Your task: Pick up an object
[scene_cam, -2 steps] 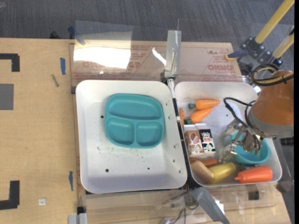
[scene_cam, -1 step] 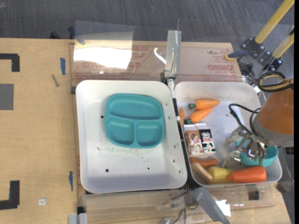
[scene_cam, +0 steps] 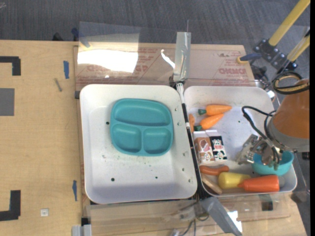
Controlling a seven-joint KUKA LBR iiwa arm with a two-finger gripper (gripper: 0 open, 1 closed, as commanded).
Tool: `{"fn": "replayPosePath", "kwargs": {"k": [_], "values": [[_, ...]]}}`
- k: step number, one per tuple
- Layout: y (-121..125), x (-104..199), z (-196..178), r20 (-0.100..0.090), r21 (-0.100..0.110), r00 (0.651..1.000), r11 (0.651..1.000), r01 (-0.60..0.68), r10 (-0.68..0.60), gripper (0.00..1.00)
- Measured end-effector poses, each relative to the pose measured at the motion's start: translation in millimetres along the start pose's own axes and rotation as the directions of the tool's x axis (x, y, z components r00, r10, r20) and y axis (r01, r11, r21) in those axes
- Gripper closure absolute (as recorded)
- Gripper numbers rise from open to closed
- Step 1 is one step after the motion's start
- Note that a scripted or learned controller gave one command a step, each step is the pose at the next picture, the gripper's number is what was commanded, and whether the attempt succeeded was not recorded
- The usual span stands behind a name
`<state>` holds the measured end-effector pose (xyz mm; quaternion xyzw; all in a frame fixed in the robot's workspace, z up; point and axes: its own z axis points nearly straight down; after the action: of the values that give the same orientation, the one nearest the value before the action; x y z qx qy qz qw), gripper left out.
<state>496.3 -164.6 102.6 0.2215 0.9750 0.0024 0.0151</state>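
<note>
The right bin holds two orange carrots at its back left and a small printed carton by its left wall. Along the front lie a red-orange sausage shape, a yellow piece and a long orange piece. A teal bowl sits at the front right. My gripper hangs low over the right side of this bin, just left of and touching or overlapping the teal bowl's rim. Nothing is visibly held.
The left bin holds a teal divided plate. A clear divider rises between the bins at the back. Black cable loops over the right bin. Yellow struts stand at the far right.
</note>
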Motion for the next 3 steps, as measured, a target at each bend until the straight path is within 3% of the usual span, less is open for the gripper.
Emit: {"fn": "replayPosePath", "kwargs": {"k": [1, 2, 3], "values": [[16.4, 20.4, 11.0, -0.01, 0.007, 0.966, 0.966, 0.257, -0.257, 1.0], [43.5, 8.1, 11.8, -0.015, 0.007, 0.944, 0.944, 0.329, -0.329, 1.0], [-41.4, -16.9, -20.5, -0.02, 0.003, 0.899, 0.899, 0.437, -0.437, 1.0]]}}
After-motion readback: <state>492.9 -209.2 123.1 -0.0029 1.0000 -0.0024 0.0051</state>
